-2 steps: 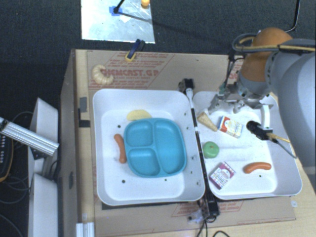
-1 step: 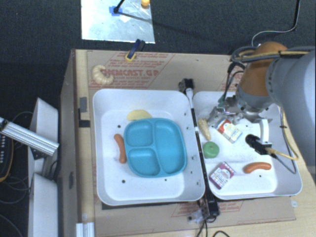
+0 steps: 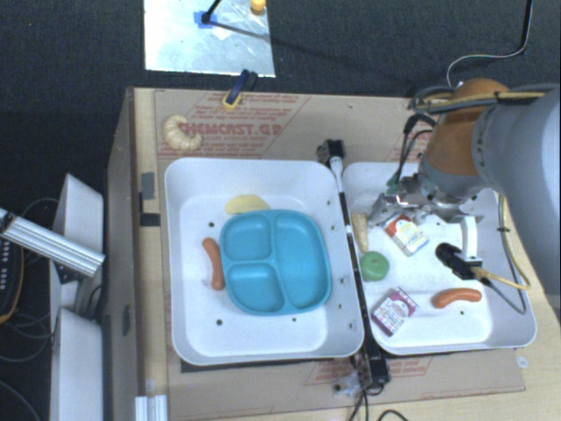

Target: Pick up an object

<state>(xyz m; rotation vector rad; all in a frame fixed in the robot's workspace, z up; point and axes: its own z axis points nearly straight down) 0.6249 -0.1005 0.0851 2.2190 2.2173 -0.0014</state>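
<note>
Gripper (image 3: 405, 202), finger state indiscernible, low over right bin's (image 3: 504, 327) upper-left area just above the carton (image 3: 406, 234); green disc (image 3: 374, 266), packet (image 3: 394, 310) and sausage (image 3: 456, 297) lie spaced nearer the front rim.

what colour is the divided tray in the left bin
Light blue. The tray shows plainly in the camera view, lying in the left bin.

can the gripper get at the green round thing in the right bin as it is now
Probably yes. The green piece lies open in the right bin, nothing on top of it; the gripper hangs just above it in the same bin.
</note>
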